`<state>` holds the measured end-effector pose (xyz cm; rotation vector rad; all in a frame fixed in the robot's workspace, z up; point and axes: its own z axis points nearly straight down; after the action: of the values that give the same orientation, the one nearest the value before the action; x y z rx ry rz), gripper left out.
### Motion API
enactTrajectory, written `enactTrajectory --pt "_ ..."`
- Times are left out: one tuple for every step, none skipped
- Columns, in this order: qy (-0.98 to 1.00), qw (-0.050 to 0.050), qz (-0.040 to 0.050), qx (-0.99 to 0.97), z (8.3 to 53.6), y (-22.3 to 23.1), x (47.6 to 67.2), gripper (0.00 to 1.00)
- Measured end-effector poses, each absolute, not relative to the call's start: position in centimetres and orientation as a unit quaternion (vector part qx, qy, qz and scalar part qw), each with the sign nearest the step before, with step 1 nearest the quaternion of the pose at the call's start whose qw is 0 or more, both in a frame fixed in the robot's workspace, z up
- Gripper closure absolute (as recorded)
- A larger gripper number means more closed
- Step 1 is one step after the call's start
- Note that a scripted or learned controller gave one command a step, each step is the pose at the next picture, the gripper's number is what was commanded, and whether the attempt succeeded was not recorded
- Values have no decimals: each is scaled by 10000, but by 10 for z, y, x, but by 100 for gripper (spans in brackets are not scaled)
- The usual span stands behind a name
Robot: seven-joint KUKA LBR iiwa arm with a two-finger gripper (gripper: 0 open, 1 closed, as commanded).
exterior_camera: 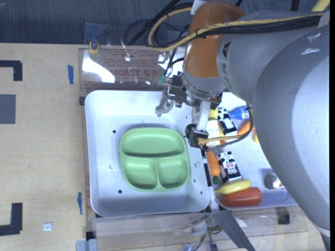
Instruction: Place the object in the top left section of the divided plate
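The green divided plate (pixel 154 158) lies in the left bin (pixel 99 140), with one long section at the far side and two smaller ones at the near side. All three sections look bare. My gripper (pixel 179 122) hangs over the left bin's right part, just beyond the plate's far right corner. Its fingers (pixel 164 106) stand apart and open, and between them I see bare bin floor. Several small objects lie in the right bin, among them an orange carrot (pixel 214 167) close to the divider.
The right bin (pixel 261 163) holds a yellow banana (pixel 233 186), a red piece (pixel 244 196), a black and white block (pixel 228 164) and blue and orange items (pixel 238 113). The big grey arm (pixel 282 88) covers much of that bin. Cables run behind the bins.
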<state>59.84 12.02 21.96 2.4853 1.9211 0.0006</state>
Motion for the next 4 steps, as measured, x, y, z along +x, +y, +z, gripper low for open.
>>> enactTrajectory --pt "6244 5 -3 7811 248 176 664 0" --pt "6726 -6 -15 7400 216 224 666 0" --pt "7671 18 11 6415 285 93 667 0" --pt "8195 -6 -5 5731 291 136 618 0"
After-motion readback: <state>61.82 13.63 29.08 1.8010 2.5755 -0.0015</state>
